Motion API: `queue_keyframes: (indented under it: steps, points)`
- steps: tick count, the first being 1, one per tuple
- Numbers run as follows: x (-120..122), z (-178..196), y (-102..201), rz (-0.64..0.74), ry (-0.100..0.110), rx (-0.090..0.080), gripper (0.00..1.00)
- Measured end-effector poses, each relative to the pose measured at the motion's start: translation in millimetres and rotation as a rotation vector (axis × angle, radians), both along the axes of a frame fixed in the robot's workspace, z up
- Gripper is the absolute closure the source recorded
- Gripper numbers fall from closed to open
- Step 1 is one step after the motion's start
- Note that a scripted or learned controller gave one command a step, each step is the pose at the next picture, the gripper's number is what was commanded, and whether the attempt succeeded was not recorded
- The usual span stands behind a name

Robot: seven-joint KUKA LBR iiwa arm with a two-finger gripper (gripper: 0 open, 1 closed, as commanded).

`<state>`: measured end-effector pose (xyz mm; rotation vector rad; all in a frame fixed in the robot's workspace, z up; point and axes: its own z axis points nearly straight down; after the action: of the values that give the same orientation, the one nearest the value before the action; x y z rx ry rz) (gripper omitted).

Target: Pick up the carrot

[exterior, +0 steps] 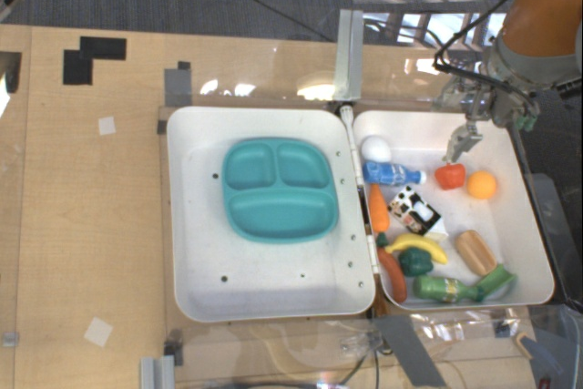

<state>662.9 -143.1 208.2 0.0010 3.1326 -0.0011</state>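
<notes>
The carrot (376, 209) is a slim orange stick lying along the left wall of the right bin (537, 232), just below a blue bottle (390, 174). My gripper (462, 144) hangs over the upper middle of that bin, well to the right of the carrot. Its fingers (458, 148) point down just above a red tomato-like piece (450, 177). Nothing shows between them.
The right bin also holds a white ball (374, 148), an orange fruit (481, 185), a black-and-white block (414, 209), a banana (417, 246), a bread roll (475, 251), green vegetables (460, 287) and a red pepper (392, 275). A teal divided plate (278, 189) lies in the left bin (196, 287).
</notes>
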Motion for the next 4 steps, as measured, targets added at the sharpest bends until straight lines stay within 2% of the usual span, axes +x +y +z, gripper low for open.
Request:
queue_keyframes:
  steps: [1, 2, 3, 4]
  points:
    - [-23.6, -74.7, -64.7, 0.068, 0.005, 0.000, 0.00]
    - [-3.2, -110.6, -60.6, 0.216, -0.002, -0.002, 0.00]
    - [-13.2, -112.8, -64.3, 0.649, -0.007, -0.012, 0.00]
    - [-48.6, -89.6, -62.1, 0.686, 0.000, -0.006, 0.00]
